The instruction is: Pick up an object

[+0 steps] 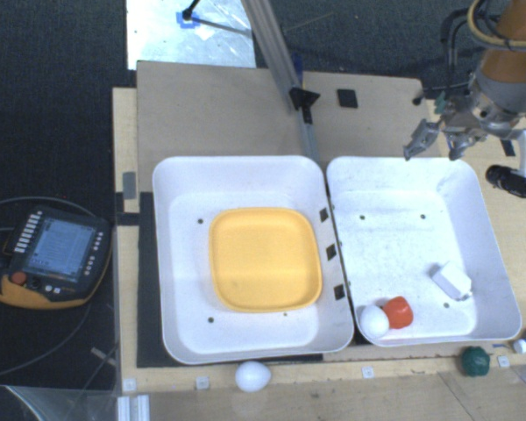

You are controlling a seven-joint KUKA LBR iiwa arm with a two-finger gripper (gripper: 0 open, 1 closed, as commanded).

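With the gripper (438, 141) hanging spread and holding nothing above the right bin's (482, 213) far edge, you should bring it to the near edge, where the orange object (398, 312) lies touching the white ball (373, 322), and straddle one alone.

bright even light, white bins (245, 169) glare, slightly soft focus.

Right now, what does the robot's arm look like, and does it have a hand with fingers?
The arm is grey, rounded metal with an orange band wrapped above the wrist. Dark cables loop along its side. At its tip sits a small grey gripper instead of a hand, with two thin fingers that look like little prongs.
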